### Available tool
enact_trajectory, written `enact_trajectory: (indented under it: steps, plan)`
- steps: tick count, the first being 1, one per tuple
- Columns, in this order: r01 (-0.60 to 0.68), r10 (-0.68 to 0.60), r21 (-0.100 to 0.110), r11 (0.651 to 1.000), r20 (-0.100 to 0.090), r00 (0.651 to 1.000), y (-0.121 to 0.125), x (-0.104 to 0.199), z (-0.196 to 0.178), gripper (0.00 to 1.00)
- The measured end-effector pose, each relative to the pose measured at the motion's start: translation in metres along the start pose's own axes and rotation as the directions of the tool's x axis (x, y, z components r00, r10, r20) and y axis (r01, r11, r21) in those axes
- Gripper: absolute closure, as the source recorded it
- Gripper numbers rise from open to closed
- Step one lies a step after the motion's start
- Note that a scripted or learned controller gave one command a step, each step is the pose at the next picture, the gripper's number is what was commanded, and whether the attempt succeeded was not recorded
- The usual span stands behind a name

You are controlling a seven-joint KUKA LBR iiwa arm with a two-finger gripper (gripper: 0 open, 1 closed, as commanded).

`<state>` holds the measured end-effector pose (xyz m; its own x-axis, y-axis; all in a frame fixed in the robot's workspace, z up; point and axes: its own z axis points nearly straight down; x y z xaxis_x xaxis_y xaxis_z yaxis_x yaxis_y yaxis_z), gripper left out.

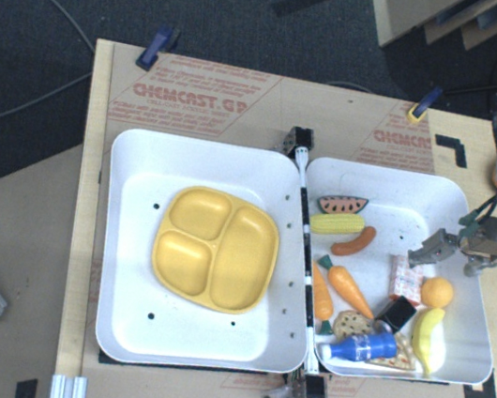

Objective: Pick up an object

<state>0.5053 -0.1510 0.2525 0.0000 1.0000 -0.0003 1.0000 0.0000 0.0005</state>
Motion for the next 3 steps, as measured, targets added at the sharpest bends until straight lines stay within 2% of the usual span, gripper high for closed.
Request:
enact_trajectory:
  steps: [1, 2, 3]
  plan:
    - [0.000, 0.000, 0.005, 1.000, -0.002, 1.000, 0.001, 0.038, 0.157, 0.00]
    - [0.001, -0.001, 0.000, 1.000, -0.001, 1.000, 0.055, 0.045, 0.168, 0.00]
    - [0.001, -0.001, -0.001, 1.000, 0.001, 1.000, 0.116, 0.021, 0.168, 0.00]
